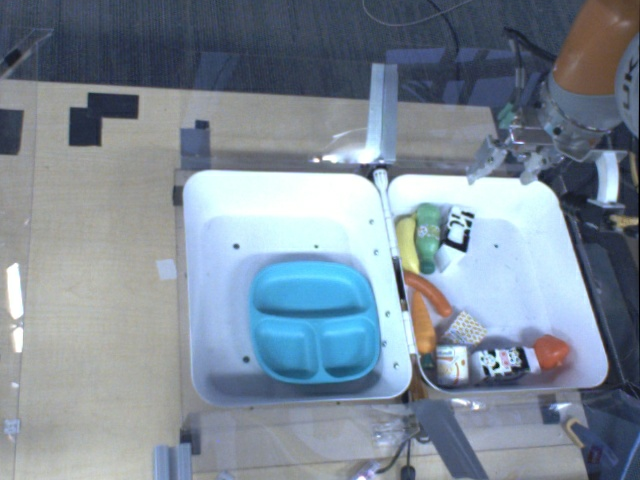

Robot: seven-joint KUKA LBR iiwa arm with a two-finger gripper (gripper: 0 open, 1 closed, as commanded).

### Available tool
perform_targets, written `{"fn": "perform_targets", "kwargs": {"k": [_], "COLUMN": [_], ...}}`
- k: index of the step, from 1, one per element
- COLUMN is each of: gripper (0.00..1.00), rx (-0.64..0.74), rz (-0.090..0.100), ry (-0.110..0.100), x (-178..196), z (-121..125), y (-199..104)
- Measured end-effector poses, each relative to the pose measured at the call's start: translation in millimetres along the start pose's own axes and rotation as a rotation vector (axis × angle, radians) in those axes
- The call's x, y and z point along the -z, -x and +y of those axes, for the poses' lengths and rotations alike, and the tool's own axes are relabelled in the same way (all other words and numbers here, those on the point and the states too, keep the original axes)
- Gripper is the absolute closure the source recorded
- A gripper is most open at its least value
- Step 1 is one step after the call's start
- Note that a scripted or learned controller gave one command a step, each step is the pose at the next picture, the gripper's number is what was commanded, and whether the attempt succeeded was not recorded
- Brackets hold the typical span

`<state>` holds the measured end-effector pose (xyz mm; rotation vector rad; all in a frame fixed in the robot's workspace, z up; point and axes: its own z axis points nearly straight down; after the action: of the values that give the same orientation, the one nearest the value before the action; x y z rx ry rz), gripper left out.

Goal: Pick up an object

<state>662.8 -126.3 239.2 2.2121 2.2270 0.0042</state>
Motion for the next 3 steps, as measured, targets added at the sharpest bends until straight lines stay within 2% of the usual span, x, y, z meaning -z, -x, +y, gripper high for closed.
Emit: {"fn": "perform_targets", "kwargs": {"k": [1, 2, 3], "gripper": [0.00, 0.00, 0.00], "rx": [0.012, 0.037, -0.045], "rz": [0.000, -0.001, 0.000], "ry": [0.000, 0.004, -0.001], "x": [-44.9, 53.3, -85.5], "z": [-96.9, -35.7, -100.0], "y": [-43.0, -67.9, -41.9]}}
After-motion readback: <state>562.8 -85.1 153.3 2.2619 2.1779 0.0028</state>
